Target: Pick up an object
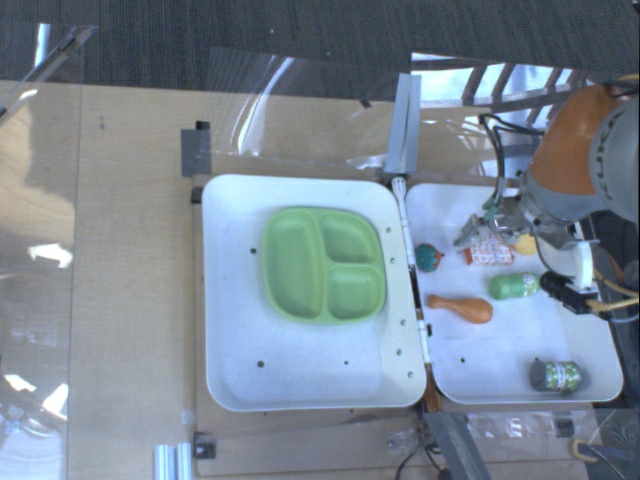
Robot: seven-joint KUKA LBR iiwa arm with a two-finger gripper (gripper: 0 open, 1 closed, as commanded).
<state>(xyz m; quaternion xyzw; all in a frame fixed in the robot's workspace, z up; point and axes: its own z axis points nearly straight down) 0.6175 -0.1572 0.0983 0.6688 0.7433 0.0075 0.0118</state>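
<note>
Lowest in the frame, at the lower right, a small grey-green can (555, 375) lies on its side in the right bin (590, 340); its label is too small to read. Above it, mid-right, an orange drumstick-shaped toy (462, 308) lies across the bin floor, thin end pointing left. Just right of it and a little higher sits a pale green rounded piece (514, 286), with no writing that can be made out. Left of these, near the bin's left wall, rests a small teal ball (429, 258) with a dark top. Beside it, toward the centre of the bin, is a white packet (489, 254) with red print; the lettering is blurred and cannot be read.

Over the packet's upper edge hangs the claw (492, 224), grey metal with cables running up to the arm (570, 163) at the upper right. Whether the claw is spread or pressed together cannot be told, and nothing is seen held in it.

Occupying the middle of the frame, the left bin (235, 358) holds a green tray (323, 264) with three compartments. Both bins sit on a wooden tabletop (110, 268).
</note>
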